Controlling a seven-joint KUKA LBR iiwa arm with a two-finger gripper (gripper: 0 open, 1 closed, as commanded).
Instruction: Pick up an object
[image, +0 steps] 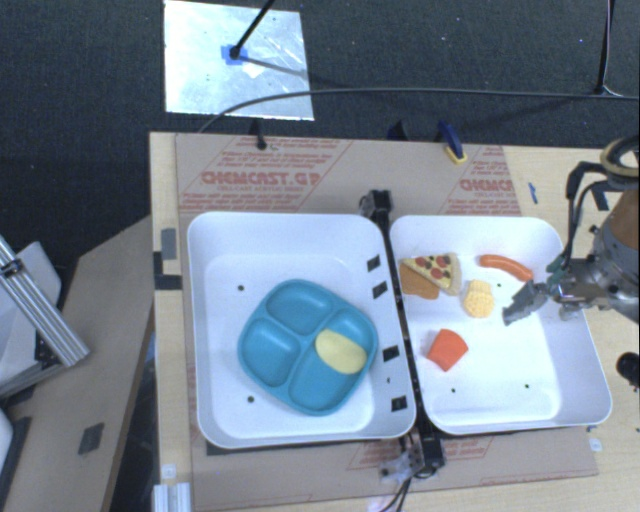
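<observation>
Gripper (520, 308) hangs over the right bin (575, 395), by its right wall; nothing between the fingers, opening unclear. Nearest pick: yellow corn piece (479, 298), just left of it, mid-bin.

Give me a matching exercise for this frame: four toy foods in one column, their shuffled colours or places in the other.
Things:
1. pizza slice
2. sausage
3. corn piece
4. yellow oval piece

Descriptions:
A. on the blue divided plate, left bin
B. long, orange-red, near the right bin's far wall
C. pale yellow, right bin, nearest the arm's tip
D. triangular, topped with red dots

Pairs: 1-D, 2-B, 3-C, 4-A
</observation>
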